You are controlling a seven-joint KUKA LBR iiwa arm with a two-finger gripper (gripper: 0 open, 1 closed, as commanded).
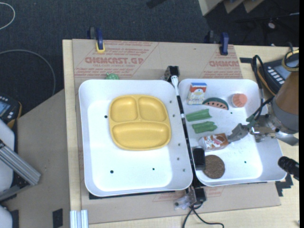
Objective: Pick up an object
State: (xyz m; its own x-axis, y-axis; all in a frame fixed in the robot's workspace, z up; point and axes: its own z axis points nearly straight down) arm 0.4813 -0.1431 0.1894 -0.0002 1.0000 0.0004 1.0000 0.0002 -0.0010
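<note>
Board (118,61) print reads "CHEMCAST GP"; gripper (236,133) beside snack packet (214,140), open/shut can't tell.

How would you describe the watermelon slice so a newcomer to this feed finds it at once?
Start in the right-hand white bin, along its far side. Between the small carton and the round salmon-pink piece lies the watermelon slice. It is the one half-moon shape there, with a dark green rind and red flesh, just above two plain green pieces.

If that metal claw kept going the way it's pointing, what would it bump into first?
Probably the crinkly red-and-white packet lying just ahead of the gripper in the right white bin. Height above it is unclear from this slanted view.
</note>
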